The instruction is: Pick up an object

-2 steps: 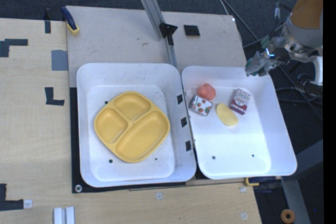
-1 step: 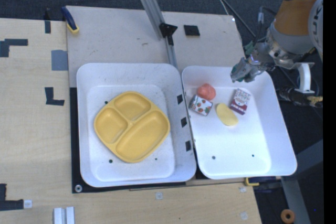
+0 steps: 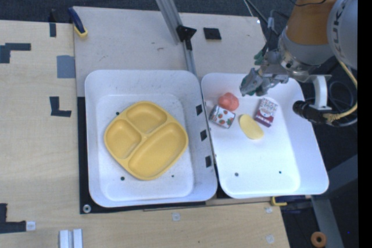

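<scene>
The bench (image 3: 35, 142) is laid out so that two white bins sit side by side within the arm's reach. The arm (image 3: 317, 14) is brought in from the right and is bent down over the far edge of the right bin (image 3: 290, 171), a pose judged to suit a descent from above. The left bin (image 3: 99, 183) is taken up by a yellow tray (image 3: 145, 139) with three compartments, lying flat near its middle; being broad and shallow, it is judged a poor fit for two fingers. The graspable things are gathered in the far half of the right bin, close under the wrist: a small carton (image 3: 266, 111) with red print, a yellow piece (image 3: 251, 127) just beside it, a printed box (image 3: 222, 117), and a red ball (image 3: 229, 101) touching that box. The hand (image 3: 254, 85) is held above the bin's far part, just beyond the red ball and the carton, and nothing is seen between its fingers. Whether it is released or clenched cannot be told, since the tips are lost in a dark blur. The pick is judged not yet made; the cluster is tight, so a neighbour could be nudged.
</scene>
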Motion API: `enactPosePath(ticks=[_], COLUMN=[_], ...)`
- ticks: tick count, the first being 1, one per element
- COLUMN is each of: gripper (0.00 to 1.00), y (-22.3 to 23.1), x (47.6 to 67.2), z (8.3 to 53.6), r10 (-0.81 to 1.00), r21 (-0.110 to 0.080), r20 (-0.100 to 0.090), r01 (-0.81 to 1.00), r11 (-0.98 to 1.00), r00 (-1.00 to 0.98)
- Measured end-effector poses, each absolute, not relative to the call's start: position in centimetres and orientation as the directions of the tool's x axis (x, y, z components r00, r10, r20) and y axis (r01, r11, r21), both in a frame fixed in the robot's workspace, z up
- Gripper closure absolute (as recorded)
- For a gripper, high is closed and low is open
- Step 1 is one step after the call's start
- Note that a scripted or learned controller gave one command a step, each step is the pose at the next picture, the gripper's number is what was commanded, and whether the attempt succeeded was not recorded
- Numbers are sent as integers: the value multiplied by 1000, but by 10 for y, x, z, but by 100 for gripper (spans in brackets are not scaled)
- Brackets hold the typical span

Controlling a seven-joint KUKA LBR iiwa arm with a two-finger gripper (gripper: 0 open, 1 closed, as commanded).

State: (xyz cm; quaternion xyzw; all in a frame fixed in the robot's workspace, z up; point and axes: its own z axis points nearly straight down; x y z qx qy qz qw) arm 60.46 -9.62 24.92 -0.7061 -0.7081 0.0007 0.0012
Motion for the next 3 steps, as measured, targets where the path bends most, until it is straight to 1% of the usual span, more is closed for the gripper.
enactPosePath(ticks=[2, 3], gripper=[100, 100], y=[-5, 37], x=[574, 553], z=[225, 215], r10=[1000, 1000], r21=[-4, -4], r20=[0, -1], r01=[1000, 1000], r11=[4, 3], r00=[-4, -4])
